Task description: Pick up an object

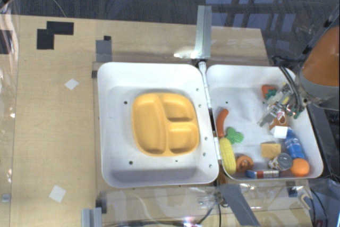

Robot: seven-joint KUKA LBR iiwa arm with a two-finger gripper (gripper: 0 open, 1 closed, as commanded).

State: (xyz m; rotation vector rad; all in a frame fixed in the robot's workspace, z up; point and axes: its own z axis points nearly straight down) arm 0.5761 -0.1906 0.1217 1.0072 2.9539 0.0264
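Observation:
The right bin holds several small toys: a red sausage, a green leafy piece, a corn cob, a yellow block, a blue bottle and an orange fruit. My gripper reaches in from the right and hangs low over the bin's right half, just above a small white piece. An orange-red toy lies just behind the gripper. I see nothing clearly held.
The left bin carries a yellow divided plate in its middle. A grey round lid, a brown round toy and a red-blue pen crowd the right bin's front edge. A metal post stands behind the bins.

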